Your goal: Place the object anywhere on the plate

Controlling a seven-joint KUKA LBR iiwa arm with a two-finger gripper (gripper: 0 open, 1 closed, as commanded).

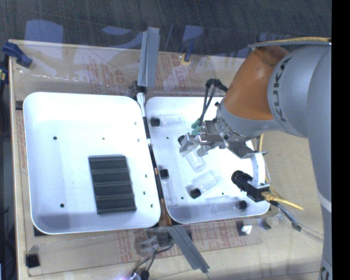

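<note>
Two shallow white bins sit side by side on my bench, seen from above at a slant. From the right, the grey arm [291, 92] reaches over the right bin [169, 112], its gripper [199, 142] low near that bin's middle; whether it is clenched or released I cannot tell. Small clear plastic pieces [201, 182] lie just below it toward the bin's near edge, likely the object. I judge them light, stiff and slippery, best pinched across their narrow sides. The dark ribbed plate [112, 184] lies in the left bin [58, 115], toward its near edge, well apart.
</note>
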